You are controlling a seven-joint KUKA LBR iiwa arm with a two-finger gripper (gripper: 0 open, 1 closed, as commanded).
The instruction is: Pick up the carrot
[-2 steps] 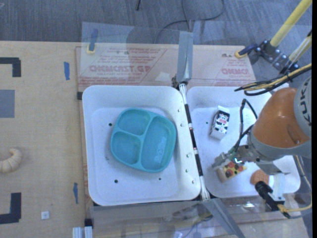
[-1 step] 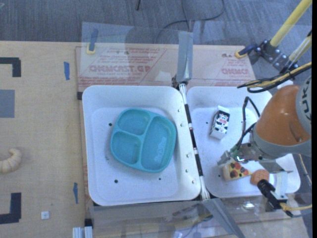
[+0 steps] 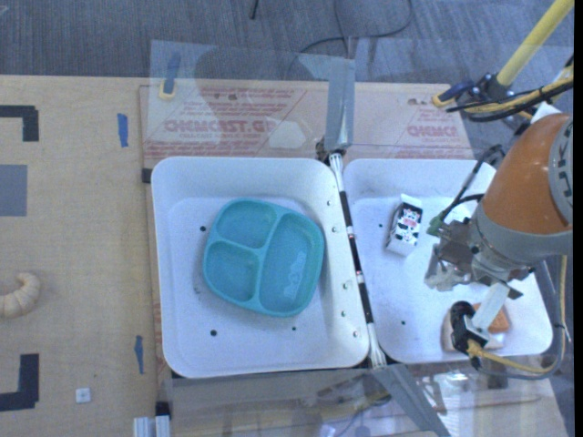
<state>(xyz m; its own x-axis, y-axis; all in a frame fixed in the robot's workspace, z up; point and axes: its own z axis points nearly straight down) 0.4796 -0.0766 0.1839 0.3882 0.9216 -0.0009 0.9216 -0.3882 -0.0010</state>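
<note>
An orange piece that looks like the carrot [image 3: 499, 320] lies in the front right corner of the right bin [image 3: 392, 335], partly hidden by the robot's own hardware. My gripper [image 3: 446, 269] hangs over the middle of that bin, up and to the left of the carrot and apart from it. Nothing shows between its tips.
A small white and black carton [image 3: 405, 227] lies in the right bin, just left of the gripper. A teal divided plate [image 3: 263, 257] fills the middle of the left bin [image 3: 182, 335]. A pale croissant-shaped thing [image 3: 18, 295] rests on the bench at far left.
</note>
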